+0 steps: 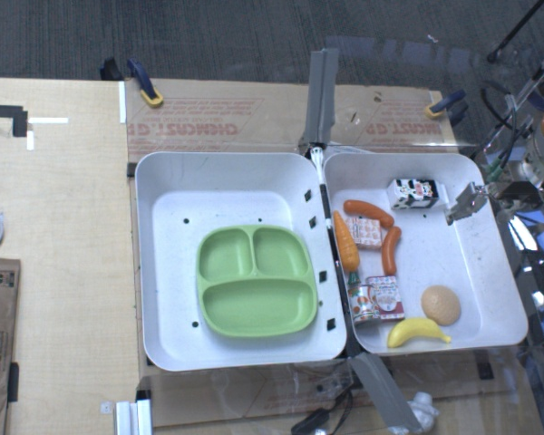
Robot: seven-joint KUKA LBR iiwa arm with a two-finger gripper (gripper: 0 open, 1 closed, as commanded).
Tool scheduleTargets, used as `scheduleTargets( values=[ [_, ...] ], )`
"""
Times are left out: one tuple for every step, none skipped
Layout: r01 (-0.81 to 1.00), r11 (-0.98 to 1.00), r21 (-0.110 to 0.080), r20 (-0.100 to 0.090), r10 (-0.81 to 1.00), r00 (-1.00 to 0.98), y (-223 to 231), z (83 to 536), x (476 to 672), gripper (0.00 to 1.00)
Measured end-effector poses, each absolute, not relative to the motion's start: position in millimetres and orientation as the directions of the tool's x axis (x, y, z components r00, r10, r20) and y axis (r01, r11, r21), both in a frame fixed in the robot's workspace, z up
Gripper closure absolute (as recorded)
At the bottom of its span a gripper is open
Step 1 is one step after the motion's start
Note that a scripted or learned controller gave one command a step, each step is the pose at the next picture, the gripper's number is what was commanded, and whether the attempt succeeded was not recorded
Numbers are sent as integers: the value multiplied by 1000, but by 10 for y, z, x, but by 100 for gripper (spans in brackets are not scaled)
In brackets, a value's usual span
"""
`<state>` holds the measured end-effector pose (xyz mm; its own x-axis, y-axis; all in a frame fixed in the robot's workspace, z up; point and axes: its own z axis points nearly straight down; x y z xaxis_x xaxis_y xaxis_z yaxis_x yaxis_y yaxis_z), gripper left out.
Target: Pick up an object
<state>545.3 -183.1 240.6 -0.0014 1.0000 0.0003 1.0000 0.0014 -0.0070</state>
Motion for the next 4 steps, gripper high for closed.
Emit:
scheduleTargets(
  values=[
    [940,342,-4,2,940,-342,-2209,2168,5604,0],
    [919,394,-4,2,919,-394,-2125,1508,5950,0],
    [939,345,0,-1,939,-345,-1738,1201,6553,0],
    [939,344,-2,-9,939,-344,-1790,1327,6561,100]
  ],
)
